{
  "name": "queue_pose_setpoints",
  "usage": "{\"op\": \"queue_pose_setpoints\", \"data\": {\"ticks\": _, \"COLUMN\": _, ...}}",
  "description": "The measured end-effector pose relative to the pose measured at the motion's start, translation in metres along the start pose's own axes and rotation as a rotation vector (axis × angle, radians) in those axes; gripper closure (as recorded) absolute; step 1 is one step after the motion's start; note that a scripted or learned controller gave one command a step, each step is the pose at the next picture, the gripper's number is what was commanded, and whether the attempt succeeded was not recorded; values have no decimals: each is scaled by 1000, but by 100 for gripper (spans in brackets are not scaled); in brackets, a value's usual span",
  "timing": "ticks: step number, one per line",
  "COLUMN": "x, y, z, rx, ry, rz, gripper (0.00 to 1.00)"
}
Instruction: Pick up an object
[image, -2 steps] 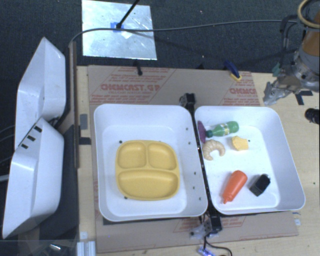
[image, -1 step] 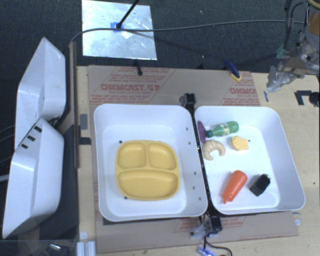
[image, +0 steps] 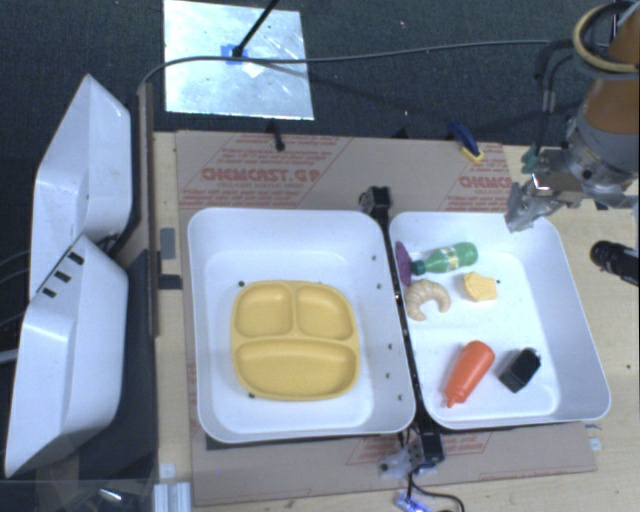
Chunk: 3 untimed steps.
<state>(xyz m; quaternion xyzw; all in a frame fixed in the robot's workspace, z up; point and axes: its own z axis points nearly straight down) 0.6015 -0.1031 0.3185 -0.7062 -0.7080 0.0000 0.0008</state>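
Gripper (image: 522, 215) over the right bin's (image: 575, 330) far right corner (fingers' state unclear, cannot tell), carrot (image: 467, 372), croissant (image: 428, 298) below.

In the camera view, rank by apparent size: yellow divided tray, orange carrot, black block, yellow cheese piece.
1. yellow divided tray, by far the largest
2. orange carrot
3. black block
4. yellow cheese piece
The last two look close, so their order is unsure.

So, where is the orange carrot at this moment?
The carrot lies in the right bin, near its front edge. A black block sits just to its right, and the croissant is further back, to its left.
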Motion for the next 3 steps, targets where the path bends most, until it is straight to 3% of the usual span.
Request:
{"op": "queue_pose_setpoints", "data": {"ticks": 1, "x": 22, "y": 16, "z": 14, "rx": -1, "ry": -1, "rz": 0, "gripper": 100}}
{"op": "queue_pose_setpoints", "data": {"ticks": 2, "x": 62, "y": 29, "z": 131, "rx": 7, "ry": 0, "rz": 0, "gripper": 100}}
{"op": "queue_pose_setpoints", "data": {"ticks": 3, "x": 82, "y": 43, "z": 135, "rx": -2, "ry": -1, "rz": 0, "gripper": 100}}
